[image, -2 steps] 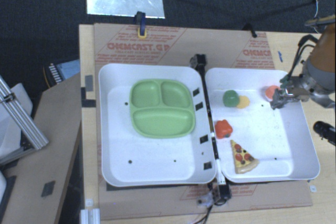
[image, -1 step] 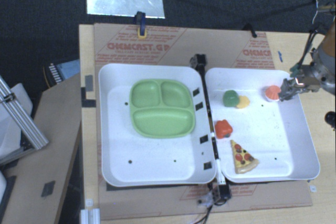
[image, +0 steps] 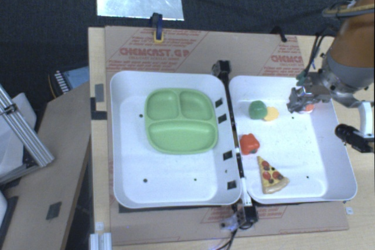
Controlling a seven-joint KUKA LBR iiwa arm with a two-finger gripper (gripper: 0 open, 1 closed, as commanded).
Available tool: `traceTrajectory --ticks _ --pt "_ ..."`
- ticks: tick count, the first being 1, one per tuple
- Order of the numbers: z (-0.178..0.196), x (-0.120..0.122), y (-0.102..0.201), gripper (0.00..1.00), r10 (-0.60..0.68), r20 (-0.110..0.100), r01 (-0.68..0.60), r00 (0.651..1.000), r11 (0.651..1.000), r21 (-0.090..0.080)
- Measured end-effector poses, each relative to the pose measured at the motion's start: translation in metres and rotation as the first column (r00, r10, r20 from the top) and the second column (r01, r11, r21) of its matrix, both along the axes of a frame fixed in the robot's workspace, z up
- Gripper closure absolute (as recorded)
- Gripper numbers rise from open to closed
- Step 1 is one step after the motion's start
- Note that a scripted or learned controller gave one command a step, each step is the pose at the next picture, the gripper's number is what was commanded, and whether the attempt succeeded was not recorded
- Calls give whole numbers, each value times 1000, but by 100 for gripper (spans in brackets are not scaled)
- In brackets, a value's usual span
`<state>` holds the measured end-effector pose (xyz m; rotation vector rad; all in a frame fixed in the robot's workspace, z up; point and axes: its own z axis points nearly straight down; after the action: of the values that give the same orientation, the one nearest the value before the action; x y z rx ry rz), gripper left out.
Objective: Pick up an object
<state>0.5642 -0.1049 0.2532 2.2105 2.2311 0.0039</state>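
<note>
My gripper [image: 300,101] hangs over the back part of the right bin [image: 334,184], to the right of the toys. A small red-orange patch [image: 309,106] shows right at the gripper; I cannot tell what it is. A round green toy [image: 256,109] lies to the gripper's left, with a yellow piece [image: 271,115] touching its right side. Nearer the front, a red pepper toy [image: 249,143] sits by the divider. A pizza slice toy [image: 271,175] lies in front of the pepper.
The left bin [image: 129,178] holds a green divided plate [image: 180,120]. A black clip-lined divider [image: 229,126] runs between the bins. Cardboard [image: 193,47] underlies both bins, and a black arm part [image: 351,137] sits at the right bin's right edge.
</note>
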Motion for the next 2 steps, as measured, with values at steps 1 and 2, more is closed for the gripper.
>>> traceTrajectory --ticks 1,2 --pt "-2 4 63 100 2 0 -2 1000 1000 1" --pt "-15 4 122 100 1 -2 -1 1000 1000 1"
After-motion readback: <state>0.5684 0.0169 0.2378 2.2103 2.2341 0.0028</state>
